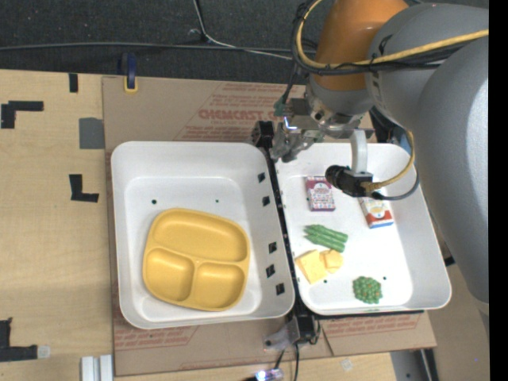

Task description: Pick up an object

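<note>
— Pincer first: we see the gripper [287, 143] at the far edge of the right bin [425, 248], just by the divide between the two bins; whether its fingers are spread or pressed together we cannot tell, for they are small and dark against the rim; we see nothing between them.

— Agreed; what do we find closest to it?

— Just beside it, in the right bin, we see a small pink-and-white carton [320, 194]; a little further right lies a red, white and blue packet [376, 213], partly under a black fitting on the arm; nearer us come the green beans [327, 236], then the yellow cheese wedge [317, 264] touching them, and the broccoli floret [367, 290] apart near the front wall.

— And the other side?

— In the left bin [131, 181] we see a yellow divided tray [196, 259], lying flat, well apart from the gripper; both bins rest on brown cardboard [198, 109] over the wooden bench [48, 236].
</note>
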`<state>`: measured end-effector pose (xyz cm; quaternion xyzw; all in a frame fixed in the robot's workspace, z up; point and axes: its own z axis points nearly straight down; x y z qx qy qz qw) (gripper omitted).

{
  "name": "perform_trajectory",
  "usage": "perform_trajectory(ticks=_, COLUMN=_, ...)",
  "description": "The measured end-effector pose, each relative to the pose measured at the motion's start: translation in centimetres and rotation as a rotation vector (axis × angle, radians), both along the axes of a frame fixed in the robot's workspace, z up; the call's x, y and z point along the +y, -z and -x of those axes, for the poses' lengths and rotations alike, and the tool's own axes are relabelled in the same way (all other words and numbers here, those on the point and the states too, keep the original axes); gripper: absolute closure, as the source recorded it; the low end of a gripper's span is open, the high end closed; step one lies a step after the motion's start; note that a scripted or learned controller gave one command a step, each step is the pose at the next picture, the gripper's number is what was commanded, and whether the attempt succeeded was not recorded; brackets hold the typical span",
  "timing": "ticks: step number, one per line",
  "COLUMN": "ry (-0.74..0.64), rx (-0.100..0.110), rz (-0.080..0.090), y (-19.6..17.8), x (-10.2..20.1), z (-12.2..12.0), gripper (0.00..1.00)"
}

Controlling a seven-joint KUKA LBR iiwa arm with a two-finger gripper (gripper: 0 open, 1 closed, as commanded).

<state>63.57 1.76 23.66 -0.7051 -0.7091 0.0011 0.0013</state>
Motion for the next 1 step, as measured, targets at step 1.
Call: perform_trajectory(ticks=1, ry=-0.002, rx=-0.002, rz=-0.001, y=-0.19, x=5.92, z=-0.14, gripper=1.0)
